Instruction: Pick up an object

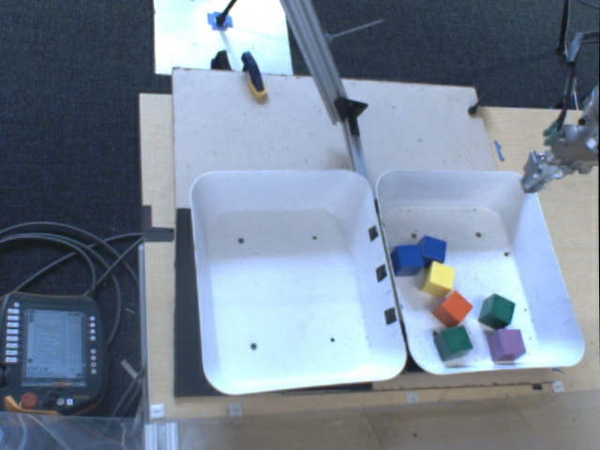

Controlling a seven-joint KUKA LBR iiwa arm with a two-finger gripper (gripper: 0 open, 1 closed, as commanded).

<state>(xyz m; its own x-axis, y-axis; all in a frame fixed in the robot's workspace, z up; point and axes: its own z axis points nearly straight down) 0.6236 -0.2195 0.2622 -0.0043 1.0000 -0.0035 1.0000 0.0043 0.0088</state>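
nearest the camera, in the right bin [553,279], a dark green cube [453,342] and a purple cube [506,344] sit along the bin's near wall, the purple one to the right of the green. just beyond them are an orange cube [454,307] and a second green cube [497,310], apart from each other. further back in the same bin a yellow cube [437,277] touches the orange cube's far corner, and two blue cubes [419,254] lie side by side just past the yellow one, close to the bin's left wall. the left bin [211,251] stands beside the right bin, their rims meeting in the middle. the gripper [534,172] hangs over the right bin's far right corner, well apart from all the cubes; nothing is seen between its fingers, and whether they are spread or pressed together cannot be told. beyond the right bin, a grey metal pole [314,40] slants across the bench [422,125].
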